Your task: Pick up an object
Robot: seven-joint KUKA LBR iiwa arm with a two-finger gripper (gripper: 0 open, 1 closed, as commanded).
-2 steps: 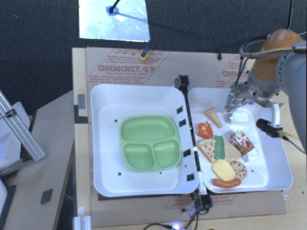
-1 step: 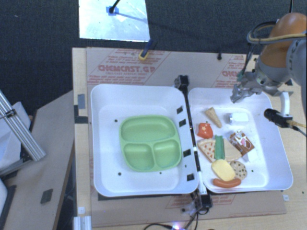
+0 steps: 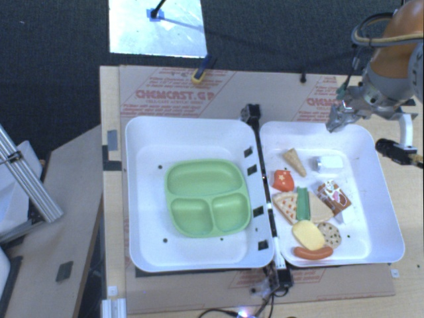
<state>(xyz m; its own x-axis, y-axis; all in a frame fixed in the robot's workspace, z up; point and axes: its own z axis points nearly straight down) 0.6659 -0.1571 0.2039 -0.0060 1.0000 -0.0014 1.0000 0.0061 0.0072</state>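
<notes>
Task not begun, in our judgement: no object lifted.

Gripper [image 3: 336, 121] hangs over far rim of right bin [image 3: 381, 177], apart from all items. Grip state: we cannot tell at this size; nothing seen in it.

Candidates all lie in right bin. We count:
- cone [image 3: 295, 161]
- white block [image 3: 328, 163]
- red piece [image 3: 283, 180]
- wrapped bar [image 3: 333, 198]
- green stick [image 3: 303, 203]
- pizza slice [image 3: 286, 207]
- yellow piece [image 3: 308, 233]
- cookie [image 3: 328, 234]
- sausage [image 3: 313, 252]

Left bin [image 3: 146, 144] bears one green tray [image 3: 204, 197], three compartments.

Remaining: descend, grasp, lift.

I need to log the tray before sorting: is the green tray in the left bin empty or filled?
Empty. The green tray shows three bare compartments.
</notes>
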